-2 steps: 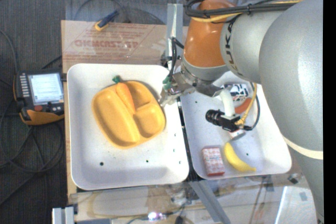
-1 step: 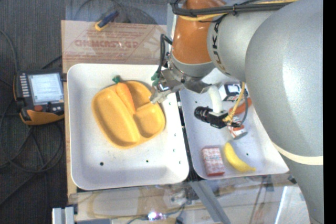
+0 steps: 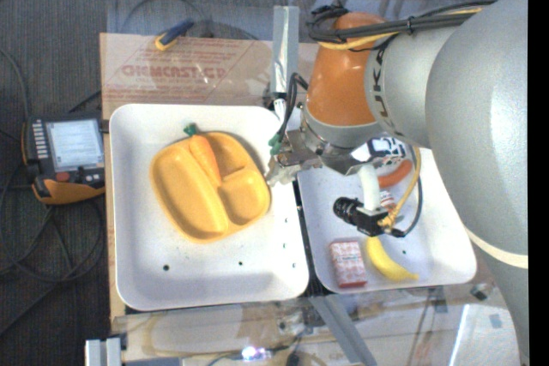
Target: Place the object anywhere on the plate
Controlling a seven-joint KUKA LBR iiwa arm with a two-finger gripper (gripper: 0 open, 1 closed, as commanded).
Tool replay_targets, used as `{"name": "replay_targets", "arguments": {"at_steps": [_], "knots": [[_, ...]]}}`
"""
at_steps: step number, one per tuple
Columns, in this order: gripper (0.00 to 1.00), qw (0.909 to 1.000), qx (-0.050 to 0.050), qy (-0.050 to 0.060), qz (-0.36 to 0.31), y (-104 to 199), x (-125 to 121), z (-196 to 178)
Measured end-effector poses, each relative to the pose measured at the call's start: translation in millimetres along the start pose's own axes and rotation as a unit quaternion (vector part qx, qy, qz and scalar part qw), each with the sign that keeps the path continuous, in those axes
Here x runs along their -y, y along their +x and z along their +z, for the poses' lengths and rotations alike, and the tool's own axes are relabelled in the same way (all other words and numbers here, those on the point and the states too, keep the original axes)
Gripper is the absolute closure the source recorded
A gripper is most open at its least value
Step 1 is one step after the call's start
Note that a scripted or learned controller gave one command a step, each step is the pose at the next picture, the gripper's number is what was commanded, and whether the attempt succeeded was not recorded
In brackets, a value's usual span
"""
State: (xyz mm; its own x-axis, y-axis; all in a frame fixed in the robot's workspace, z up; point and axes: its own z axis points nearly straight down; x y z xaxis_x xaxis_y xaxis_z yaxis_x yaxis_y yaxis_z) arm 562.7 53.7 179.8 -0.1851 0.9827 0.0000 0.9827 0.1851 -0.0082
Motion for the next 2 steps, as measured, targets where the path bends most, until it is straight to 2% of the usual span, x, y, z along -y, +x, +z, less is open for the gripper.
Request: {"name": "replay_targets", "arguments": {"at_steps": [1,2], "knots": [[1.00,0.9993,0.001,-0.001,-0.037,-2.9,-34.9,-0.5],[0.00,0.9993,0.001,-0.001,-0.037,-2.9,-34.9,-0.5]]}}
